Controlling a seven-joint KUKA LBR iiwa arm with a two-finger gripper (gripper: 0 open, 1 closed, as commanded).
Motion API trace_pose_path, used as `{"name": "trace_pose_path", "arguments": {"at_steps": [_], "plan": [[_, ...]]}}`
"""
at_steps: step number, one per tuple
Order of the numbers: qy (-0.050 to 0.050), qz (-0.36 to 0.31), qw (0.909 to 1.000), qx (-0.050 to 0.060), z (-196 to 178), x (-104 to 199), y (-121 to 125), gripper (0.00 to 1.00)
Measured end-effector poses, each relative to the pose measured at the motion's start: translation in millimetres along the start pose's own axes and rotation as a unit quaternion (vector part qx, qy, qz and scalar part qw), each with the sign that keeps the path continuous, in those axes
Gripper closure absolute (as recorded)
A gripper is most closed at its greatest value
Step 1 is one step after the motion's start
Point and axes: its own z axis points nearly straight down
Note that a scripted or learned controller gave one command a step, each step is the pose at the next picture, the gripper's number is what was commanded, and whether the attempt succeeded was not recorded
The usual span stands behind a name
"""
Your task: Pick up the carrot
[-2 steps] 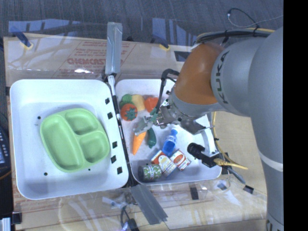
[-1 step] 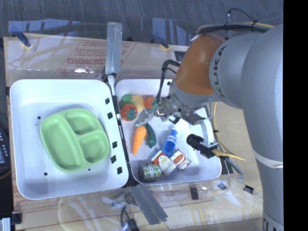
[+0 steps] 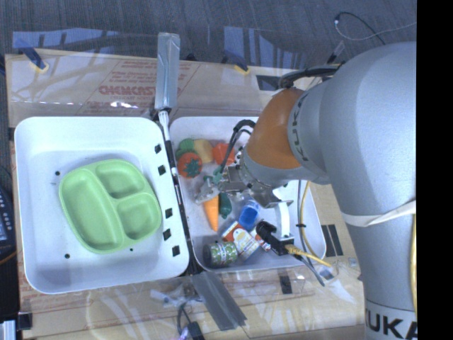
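One carrot [image 3: 211, 213] lies in the right bin [image 3: 311, 225], just below the gripper [image 3: 216, 183] (its finger spread cannot be made out), beside a green vegetable [image 3: 225, 204].

Even, bright overhead light fills the scene. The white bins [image 3: 42, 261] look slightly washed out, with soft shadows along their inner walls. Glare streaks the clear plastic sheeting [image 3: 113, 94] toward eleven o'clock. The grey arm [image 3: 368, 133] at three o'clock looks soft. Detail is coarse and small items blur together.
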Motion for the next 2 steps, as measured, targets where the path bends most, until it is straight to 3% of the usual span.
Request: {"name": "trace_pose_path", "arguments": {"at_steps": [1, 2], "plan": [[0.000, -0.002, 1.0000, 0.002, -9, 0, -1, 1.00], [-0.001, -0.129, 0.9916, -0.003, -137, 1, 5, 1.00]]}}
